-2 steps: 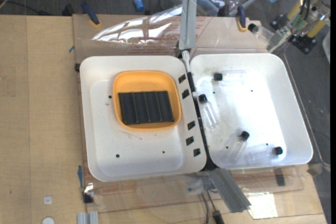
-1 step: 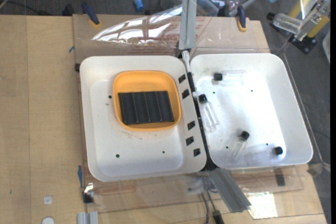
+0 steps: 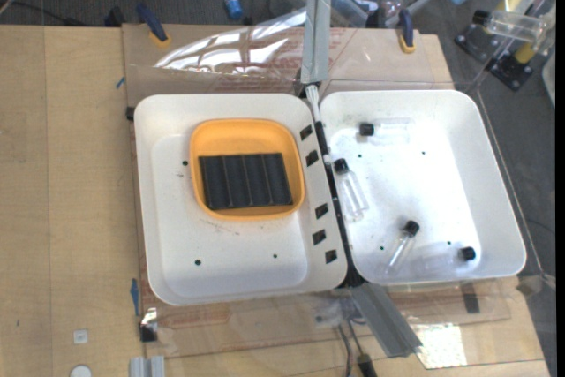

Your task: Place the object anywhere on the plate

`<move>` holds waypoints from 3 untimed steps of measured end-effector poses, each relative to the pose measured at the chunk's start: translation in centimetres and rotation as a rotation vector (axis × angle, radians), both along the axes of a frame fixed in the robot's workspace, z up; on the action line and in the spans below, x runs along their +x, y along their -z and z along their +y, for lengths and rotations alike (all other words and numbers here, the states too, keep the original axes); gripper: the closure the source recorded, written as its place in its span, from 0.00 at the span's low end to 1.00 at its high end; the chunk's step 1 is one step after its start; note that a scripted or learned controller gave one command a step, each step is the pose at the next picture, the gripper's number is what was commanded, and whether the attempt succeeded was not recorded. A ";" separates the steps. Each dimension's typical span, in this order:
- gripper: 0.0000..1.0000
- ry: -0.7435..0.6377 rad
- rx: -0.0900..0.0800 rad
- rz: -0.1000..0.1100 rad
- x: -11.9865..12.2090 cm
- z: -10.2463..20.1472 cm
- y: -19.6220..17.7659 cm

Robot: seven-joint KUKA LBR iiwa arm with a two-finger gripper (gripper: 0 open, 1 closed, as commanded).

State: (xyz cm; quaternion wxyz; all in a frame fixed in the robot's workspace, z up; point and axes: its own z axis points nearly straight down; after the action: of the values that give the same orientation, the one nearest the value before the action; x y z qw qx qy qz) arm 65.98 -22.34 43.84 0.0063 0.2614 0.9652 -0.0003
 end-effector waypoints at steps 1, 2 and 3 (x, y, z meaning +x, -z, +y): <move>1.00 -0.178 -0.002 0.002 0.1 0.3 0.0; 1.00 -0.651 -0.006 0.001 0.2 0.2 0.0; 1.00 -0.948 -0.010 0.001 0.9 0.3 0.0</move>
State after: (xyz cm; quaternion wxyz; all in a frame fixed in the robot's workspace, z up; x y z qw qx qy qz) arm 66.85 -22.08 43.82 0.0066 -0.2079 0.9781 -0.0019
